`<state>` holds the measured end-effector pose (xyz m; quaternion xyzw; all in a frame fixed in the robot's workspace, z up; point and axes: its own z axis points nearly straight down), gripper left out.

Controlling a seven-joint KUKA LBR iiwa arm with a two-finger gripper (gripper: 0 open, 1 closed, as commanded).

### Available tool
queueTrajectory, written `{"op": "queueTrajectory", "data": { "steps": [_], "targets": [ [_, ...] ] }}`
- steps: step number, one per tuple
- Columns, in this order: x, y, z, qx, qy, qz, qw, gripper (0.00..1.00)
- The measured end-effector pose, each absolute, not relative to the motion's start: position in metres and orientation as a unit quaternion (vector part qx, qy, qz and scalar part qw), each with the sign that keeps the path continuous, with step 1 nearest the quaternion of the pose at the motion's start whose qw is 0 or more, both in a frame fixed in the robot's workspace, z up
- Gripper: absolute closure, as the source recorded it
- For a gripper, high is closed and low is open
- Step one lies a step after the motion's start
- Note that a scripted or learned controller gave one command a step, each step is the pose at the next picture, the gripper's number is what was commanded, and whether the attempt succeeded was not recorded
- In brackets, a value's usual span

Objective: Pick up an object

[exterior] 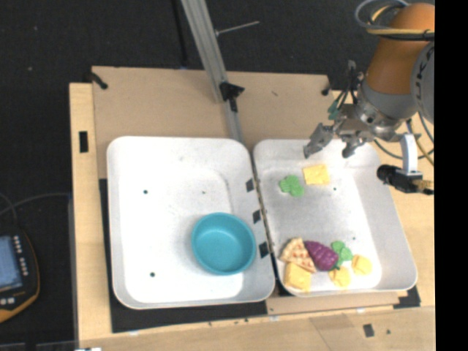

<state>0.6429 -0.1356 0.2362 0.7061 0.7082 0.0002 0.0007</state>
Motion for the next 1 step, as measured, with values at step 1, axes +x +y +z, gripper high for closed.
{"op": "queueTrajectory", "data": {
  "steps": [1],
  "targets": [
    [0.6429, -0.1358, 0.2362, 0.706, 0.708, 0.0, 0.001, 0.0]
  ]
}}
